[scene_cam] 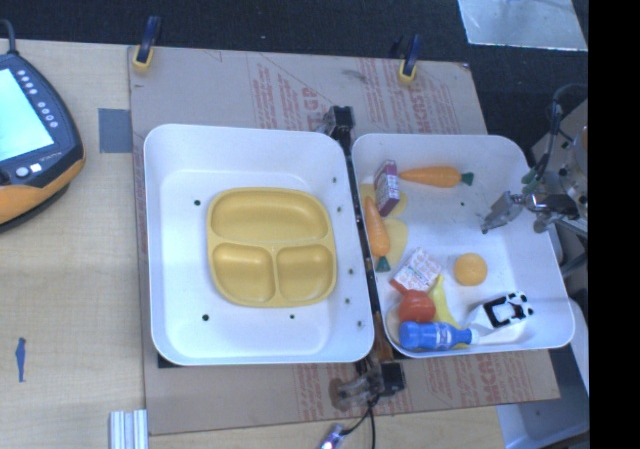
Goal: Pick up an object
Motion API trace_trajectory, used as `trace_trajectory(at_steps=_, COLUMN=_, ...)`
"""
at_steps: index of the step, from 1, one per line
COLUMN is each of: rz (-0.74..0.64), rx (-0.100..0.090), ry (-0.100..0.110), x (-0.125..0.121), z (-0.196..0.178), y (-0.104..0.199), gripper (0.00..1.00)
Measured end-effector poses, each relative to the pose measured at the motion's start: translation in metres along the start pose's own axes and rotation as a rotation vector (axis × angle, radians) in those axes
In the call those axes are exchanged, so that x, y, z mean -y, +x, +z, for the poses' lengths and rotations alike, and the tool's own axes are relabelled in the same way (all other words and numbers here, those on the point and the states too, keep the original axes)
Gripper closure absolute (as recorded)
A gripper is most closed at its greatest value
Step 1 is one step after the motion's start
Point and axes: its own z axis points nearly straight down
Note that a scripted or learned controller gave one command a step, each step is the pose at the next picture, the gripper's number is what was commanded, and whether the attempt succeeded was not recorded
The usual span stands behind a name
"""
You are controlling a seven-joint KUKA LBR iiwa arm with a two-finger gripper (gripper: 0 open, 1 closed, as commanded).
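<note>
The right bin [520, 152] holds several small items: an orange carrot [432, 176] at the back, a second carrot [375, 228] along the left wall, a purple packet [387, 187], an orange ball [470, 268], a white wrapper [417, 271], a red item [416, 308], a blue bottle [432, 336] and a black-and-white toy [507, 311]. My gripper [520, 207] hangs over the bin's right side, fingers spread apart with nothing between them, right of the carrot and above the ball.
The left bin [170, 157] holds a yellow divided plate [270, 244]. A teach pendant [30, 137] lies at the far left of the bench. Clamps [146, 45] hold the cardboard at the back edge.
</note>
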Motion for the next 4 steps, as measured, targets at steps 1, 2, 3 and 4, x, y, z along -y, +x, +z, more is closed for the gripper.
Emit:
trace_trajectory(at_steps=1, rz=-0.003, rx=0.000, ry=0.002, x=0.035, z=0.102, y=0.015, gripper=0.00)
trace_trajectory(at_steps=2, rz=-0.007, rx=0.001, ry=0.002, x=0.034, z=0.091, y=0.014, gripper=1.00)
trace_trajectory(at_steps=3, rz=0.000, rx=0.000, ry=-0.002, x=-0.066, z=0.100, y=0.043, gripper=1.00)
trace_trajectory(at_steps=4, rz=0.000, rx=-0.001, ry=-0.002, x=-0.118, z=0.100, y=0.107, gripper=1.00)
